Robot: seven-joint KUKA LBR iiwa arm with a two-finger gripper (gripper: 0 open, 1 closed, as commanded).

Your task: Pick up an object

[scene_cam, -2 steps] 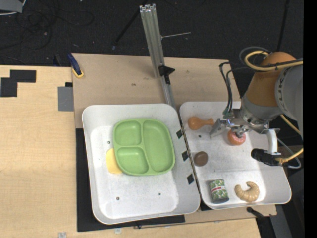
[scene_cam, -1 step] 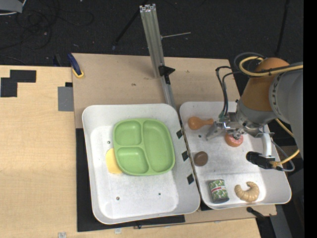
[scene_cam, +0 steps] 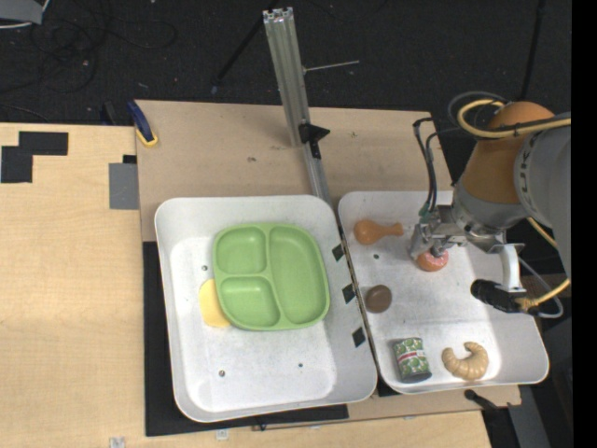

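Two white bins side by side on the tabletop (scene_cam: 233,138), with the arm reaching into the right one.

The left bin (scene_cam: 187,362) holds a green divided plate (scene_cam: 271,276) over a yellow piece (scene_cam: 212,306). The right bin (scene_cam: 522,362) holds a drumstick (scene_cam: 376,231), brown disc (scene_cam: 378,298), green can (scene_cam: 410,358), croissant (scene_cam: 467,360) and pink ball (scene_cam: 431,260). The hand (scene_cam: 432,247) is low over the ball near the far wall; whether it grips cannot be told. Mid-bin floor lies open.

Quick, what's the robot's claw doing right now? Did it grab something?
Gripper: down over the pink thing in the right bin; whether it is gripping cannot be told.
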